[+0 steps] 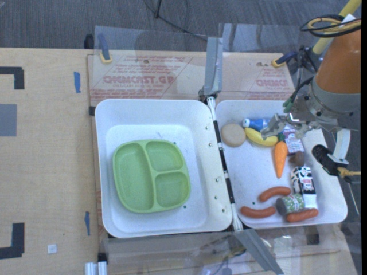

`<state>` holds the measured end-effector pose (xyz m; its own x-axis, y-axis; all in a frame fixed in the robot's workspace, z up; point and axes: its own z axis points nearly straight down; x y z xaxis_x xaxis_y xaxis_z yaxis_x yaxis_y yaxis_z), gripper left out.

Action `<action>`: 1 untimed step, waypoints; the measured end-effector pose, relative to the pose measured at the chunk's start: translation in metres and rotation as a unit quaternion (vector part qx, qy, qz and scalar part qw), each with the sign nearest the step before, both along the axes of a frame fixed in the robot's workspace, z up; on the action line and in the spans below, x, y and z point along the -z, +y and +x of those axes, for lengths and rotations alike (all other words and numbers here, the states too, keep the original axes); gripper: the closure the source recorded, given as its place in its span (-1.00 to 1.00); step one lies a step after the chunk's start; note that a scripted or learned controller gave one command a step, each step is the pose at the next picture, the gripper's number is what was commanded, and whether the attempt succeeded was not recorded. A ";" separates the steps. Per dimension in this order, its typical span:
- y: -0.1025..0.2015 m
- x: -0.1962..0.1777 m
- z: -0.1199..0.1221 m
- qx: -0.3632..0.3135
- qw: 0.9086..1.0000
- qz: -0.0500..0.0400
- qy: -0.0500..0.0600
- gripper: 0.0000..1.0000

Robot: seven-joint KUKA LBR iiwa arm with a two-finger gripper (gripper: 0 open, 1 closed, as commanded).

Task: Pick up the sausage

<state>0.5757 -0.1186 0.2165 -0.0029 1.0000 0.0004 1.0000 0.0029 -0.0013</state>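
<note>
The grey arm [338, 56] with its orange band enters from the right and reaches over the upper part of the right bin [252, 171], and its hand [287, 125] hangs just above the cluster of items near the bin's far wall; whether the hand is spread or pressed together cannot be told, since cables and metal parts hide the tips. Below the hand lie a yellow banana [259, 137] and a blue-and-white bottle [255, 122], with a round tan disc [233, 134] just left of the banana. An orange carrot [279, 158] lies lengthwise below the banana, pointing toward the near side of the bin. Three reddish sausages sit in the near part of the right bin, well apart from the hand: one sausage [274, 193] curves near the middle, a second sausage [257, 212] lies close to the bin's near left corner, and a third sausage [301, 215] rests by the near right edge, touching a small green can [291, 203]. A black-and-white carton [303, 182] lies just above the can. The left bin [114, 119] holds a green divided plate [151, 175] with three compartments. Both bins rest side by side on the desk [40, 171], whose light wood surface carries black markers and bits of blue tape.
</note>
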 end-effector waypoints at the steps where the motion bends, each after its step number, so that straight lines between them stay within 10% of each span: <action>1: 0.005 0.130 -0.002 -0.103 0.995 0.000 -0.003 -1.00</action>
